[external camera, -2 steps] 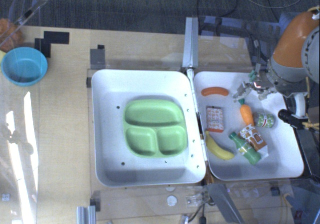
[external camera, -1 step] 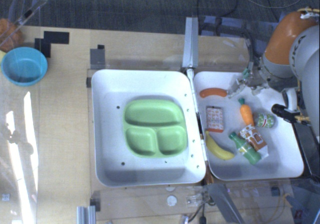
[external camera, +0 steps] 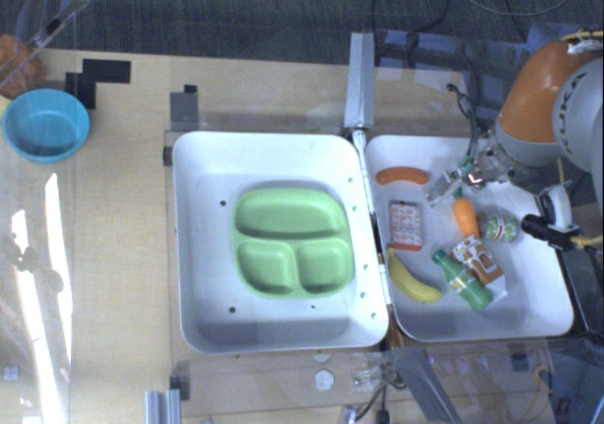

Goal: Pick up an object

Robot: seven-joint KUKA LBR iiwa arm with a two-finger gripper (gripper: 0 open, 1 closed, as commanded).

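Carrot (external camera: 464,216) upright lengthwise beneath the gripper (external camera: 451,188), finger state unclear, sausage (external camera: 402,176) and bottle (external camera: 463,279) nearby.

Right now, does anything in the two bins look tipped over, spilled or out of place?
Nothing is spilled or broken. The green bottle lies on its side in the right bin, beside the banana; the items are simply scattered loosely.

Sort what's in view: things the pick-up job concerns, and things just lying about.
For the job: gripper, carrot, hot dog, banana, green bottle, snack packet, right bin.

Lying about: green divided tray, left bin, blue bowl.
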